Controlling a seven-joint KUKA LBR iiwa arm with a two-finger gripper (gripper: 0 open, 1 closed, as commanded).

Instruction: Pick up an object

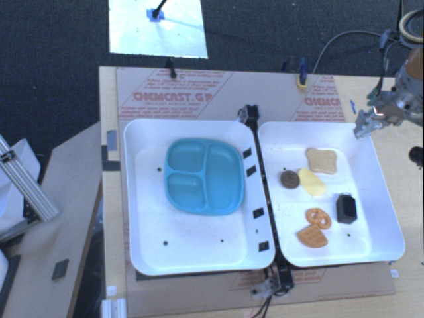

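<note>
The right bin (379,177) holds several small things: a tan bread slice (321,161), a dark brown round cookie (289,179), a pale yellow piece (313,182), an orange pretzel (318,218), an orange wedge (312,237) and a black block (346,208). My gripper (368,122) hangs over the bin's far right corner, up and to the right of the bread slice, apart from every object. Nothing shows between its tips.
The left bin (146,244) holds a blue divided plate (203,176). A black hinge strip (258,191) runs between the bins. Cables (344,38) arc above the right bin's far edge. A white sheet (157,18) lies beyond the bench.
</note>
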